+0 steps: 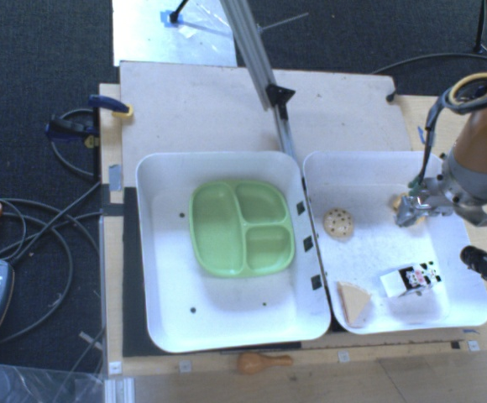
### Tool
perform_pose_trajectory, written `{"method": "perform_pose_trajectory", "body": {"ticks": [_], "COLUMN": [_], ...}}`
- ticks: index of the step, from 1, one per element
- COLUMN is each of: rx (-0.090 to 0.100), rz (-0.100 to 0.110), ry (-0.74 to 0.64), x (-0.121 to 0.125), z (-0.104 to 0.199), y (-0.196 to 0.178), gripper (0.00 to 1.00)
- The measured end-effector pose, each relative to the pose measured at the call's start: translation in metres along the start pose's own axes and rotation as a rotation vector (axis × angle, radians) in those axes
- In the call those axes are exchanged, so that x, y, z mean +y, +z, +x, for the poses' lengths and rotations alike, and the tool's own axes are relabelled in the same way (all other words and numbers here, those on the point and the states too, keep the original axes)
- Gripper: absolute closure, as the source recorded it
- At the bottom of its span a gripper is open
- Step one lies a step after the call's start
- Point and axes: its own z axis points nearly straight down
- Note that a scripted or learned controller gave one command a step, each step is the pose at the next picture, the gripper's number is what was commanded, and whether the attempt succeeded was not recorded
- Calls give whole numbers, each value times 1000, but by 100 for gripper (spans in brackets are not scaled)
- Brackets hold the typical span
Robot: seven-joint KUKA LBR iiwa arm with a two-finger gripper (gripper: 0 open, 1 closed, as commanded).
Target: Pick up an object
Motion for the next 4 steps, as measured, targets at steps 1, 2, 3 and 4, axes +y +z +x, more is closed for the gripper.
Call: {"method": "perform_pose_trajectory", "body": {"ticks": [1, 2, 3, 4], "rx": [-1, 0, 2, 4], "rz": [-1, 3, 3, 5], "ry": [3, 0, -3, -5], "x": [-4, -3, 7, 13], "z": [-9, -9, 36, 96], "y": [-53, -65, -70, -62], "gripper": [100, 100, 100, 100]}}
